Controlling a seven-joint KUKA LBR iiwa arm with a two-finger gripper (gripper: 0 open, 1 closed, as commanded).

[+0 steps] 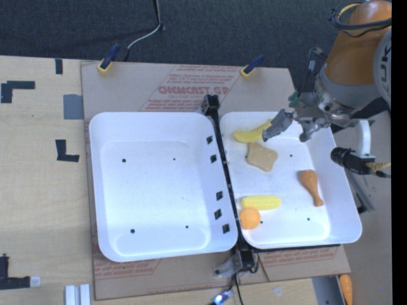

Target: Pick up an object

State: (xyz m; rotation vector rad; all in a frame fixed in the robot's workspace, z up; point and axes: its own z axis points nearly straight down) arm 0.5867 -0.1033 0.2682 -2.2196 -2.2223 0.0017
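The right bin [331, 230] holds several toy foods: a yellow banana [249, 135] at its far left, a tan bread slice [261, 157] just below it, a brown chicken drumstick [311, 186] to the right, a yellow corn cob [261, 202] and an orange ball [250, 218] near the front left. My gripper [292, 128] hangs over the far part of this bin, its fingers spread apart, one finger [275, 128] close to the banana's right end. Nothing sits between the fingers.
The left bin [152, 183] lies beside the right one, split from it by a black divider strip [218, 170]. Both rest on a cardboard sheet [184, 88] held by blue-and-yellow clamps at the back. A cable [149, 30] runs over the dark floor behind.
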